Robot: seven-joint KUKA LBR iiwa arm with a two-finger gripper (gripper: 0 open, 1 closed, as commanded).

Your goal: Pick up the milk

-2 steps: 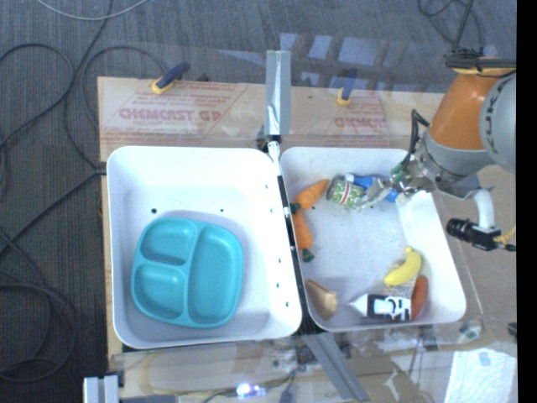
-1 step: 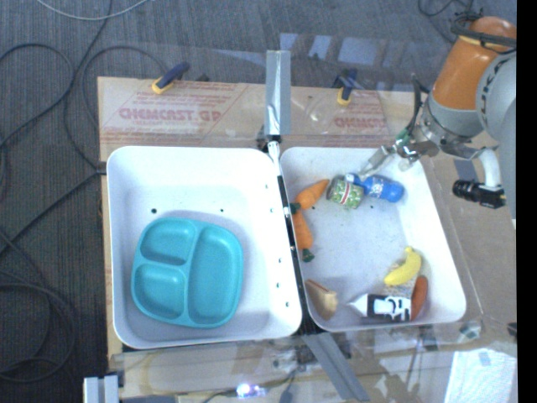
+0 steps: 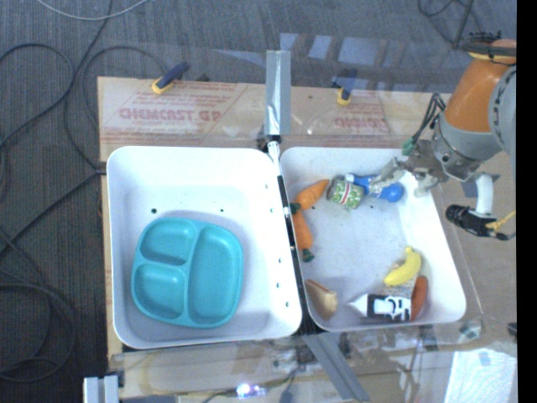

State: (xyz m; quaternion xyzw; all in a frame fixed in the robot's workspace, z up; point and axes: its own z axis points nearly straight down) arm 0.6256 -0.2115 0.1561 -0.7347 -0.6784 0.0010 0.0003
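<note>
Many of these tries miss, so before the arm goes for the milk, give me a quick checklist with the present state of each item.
1. Milk located: ok. The milk lies on its side at the right bin's near edge.
2. Gripper over the milk: not ok. The gripper is at the bin's far right corner, by the blue-capped bottle.
3. Space around the milk: not ok. A red sausage touches its right end, and a banana lies close above.
4. Gripper free of load: cannot tell.
5. Path across the bin: ok, probably. The floor between gripper and milk looks bare.
</note>
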